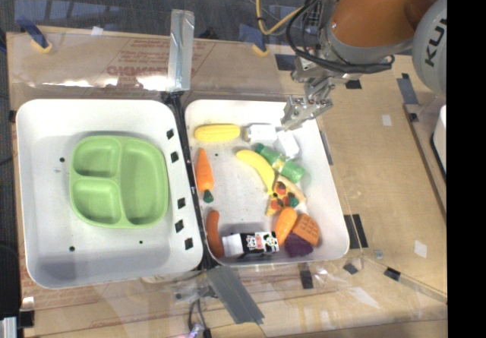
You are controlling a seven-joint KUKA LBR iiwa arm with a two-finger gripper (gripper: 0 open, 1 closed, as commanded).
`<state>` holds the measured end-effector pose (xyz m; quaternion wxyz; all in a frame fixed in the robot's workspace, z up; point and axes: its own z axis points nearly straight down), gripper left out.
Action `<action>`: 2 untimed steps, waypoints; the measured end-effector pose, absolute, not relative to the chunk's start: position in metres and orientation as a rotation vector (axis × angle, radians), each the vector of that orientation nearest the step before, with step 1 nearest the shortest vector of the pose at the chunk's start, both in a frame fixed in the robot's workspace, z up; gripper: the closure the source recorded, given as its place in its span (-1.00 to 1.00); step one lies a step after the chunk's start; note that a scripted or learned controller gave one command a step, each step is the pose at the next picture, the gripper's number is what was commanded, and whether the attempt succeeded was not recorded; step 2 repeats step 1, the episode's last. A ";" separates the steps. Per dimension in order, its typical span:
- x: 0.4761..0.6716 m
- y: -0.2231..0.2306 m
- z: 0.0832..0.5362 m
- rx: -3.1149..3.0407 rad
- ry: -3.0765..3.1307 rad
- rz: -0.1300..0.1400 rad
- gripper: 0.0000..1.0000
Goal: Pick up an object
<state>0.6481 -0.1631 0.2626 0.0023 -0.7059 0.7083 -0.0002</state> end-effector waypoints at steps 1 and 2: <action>0.649 -0.162 0.273 -2.215 2.218 0.000 1.00; 0.649 -0.162 0.273 -2.215 2.218 0.000 1.00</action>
